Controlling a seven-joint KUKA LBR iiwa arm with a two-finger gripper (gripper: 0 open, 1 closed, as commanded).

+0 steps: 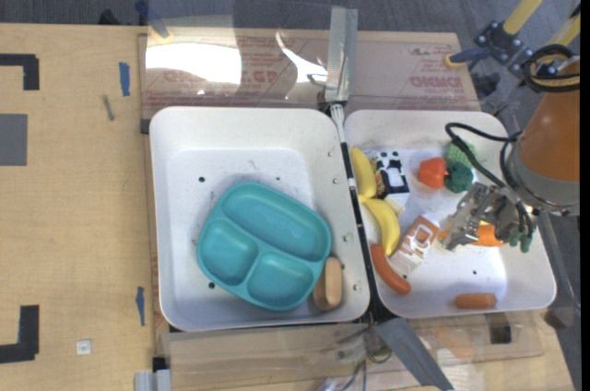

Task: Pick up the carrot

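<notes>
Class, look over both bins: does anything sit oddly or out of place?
The bread roll in the left bin lies wedged between the teal plate and the bin wall, rather than on the plate. Nothing looks spilled or broken.

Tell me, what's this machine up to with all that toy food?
A grey robot arm with an orange band reaches into the right white bin from the right. Its gripper is down over an orange carrot with a green top, which it is meant to pick up. Around it lie two yellow bananas, a red sausage and other toys. The left white bin holds a teal divided plate.
</notes>
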